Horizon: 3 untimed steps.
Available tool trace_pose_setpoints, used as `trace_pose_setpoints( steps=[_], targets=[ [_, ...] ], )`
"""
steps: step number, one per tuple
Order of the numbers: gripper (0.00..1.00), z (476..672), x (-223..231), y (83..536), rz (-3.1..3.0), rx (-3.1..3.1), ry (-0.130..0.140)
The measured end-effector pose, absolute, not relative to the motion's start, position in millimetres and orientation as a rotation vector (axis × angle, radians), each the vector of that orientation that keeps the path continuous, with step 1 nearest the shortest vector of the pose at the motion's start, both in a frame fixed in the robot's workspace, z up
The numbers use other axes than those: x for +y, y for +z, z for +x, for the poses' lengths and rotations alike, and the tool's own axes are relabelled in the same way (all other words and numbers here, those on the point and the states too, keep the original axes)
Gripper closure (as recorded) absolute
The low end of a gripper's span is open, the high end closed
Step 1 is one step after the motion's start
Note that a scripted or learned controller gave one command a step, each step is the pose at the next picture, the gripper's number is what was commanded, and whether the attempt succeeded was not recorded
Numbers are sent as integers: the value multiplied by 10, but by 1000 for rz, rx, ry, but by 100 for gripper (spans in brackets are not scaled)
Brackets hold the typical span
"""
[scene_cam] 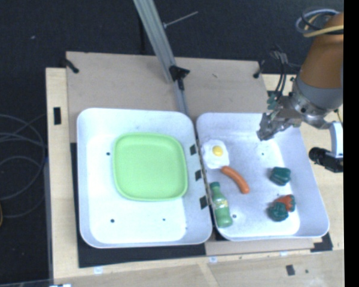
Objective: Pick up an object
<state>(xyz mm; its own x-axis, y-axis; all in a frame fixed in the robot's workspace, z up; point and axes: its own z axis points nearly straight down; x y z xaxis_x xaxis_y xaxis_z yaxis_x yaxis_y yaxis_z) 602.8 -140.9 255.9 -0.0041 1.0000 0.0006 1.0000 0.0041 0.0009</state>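
Over right shallow white bin (311, 220) far edge: grey two-finger gripper (267, 131), grip state unclear; orange sausage-shaped toy (236, 179), fried-egg toy (215, 154) lie below-left, apart

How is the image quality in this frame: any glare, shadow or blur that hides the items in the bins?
Camera view: lighting is even and soft; the white bins are bright but not washed out. The green plate, fried egg, sausage and bottle read clearly. The gripper is dark and slightly soft, so its detail is lost. The surrounding floor is very dark.
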Motion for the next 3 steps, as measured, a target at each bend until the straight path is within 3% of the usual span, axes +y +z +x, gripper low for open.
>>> trace_pose_setpoints(
  steps=[3],
  targets=[
    [100, 6019, 55, 2452, 2218, 2226, 0]
  ],
)
